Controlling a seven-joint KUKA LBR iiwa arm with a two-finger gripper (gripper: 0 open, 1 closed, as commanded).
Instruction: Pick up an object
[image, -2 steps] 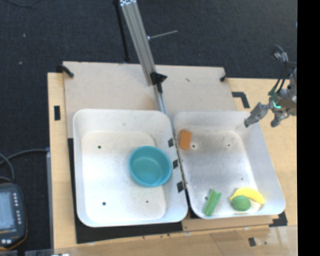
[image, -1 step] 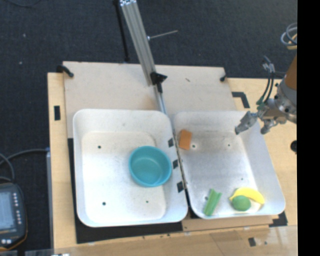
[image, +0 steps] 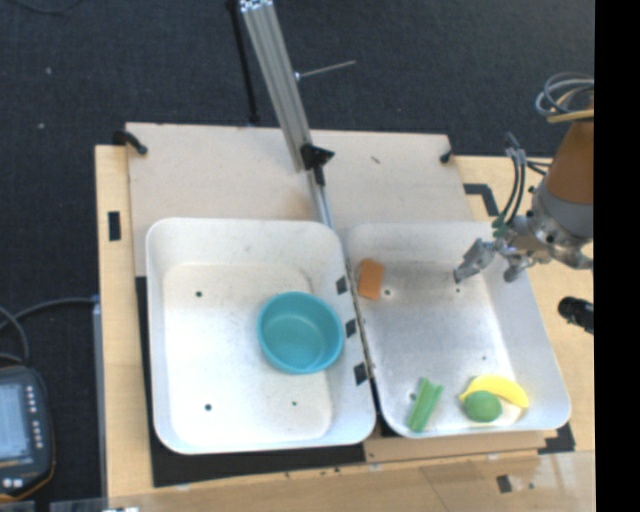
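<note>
My gripper (image: 492, 268) hangs over the upper right part of the right bin (image: 520, 330), open, with nothing between its fingers. An orange block (image: 370, 279) lies at that bin's upper left, well to the left of the gripper. Near the bin's front edge lie a green stick (image: 424, 404), a green ball (image: 482, 406) and a yellow banana-like piece (image: 503, 390) touching the ball. A blue bowl (image: 300, 332) stands upright in the left bin (image: 200, 270), toward its right side.
A slanted metal rail (image: 285, 90) runs from the top of the view down to the gap between the bins. The arm's orange band (image: 572, 170) and cables sit at the right edge. A handheld screen (image: 18, 415) lies at lower left.
</note>
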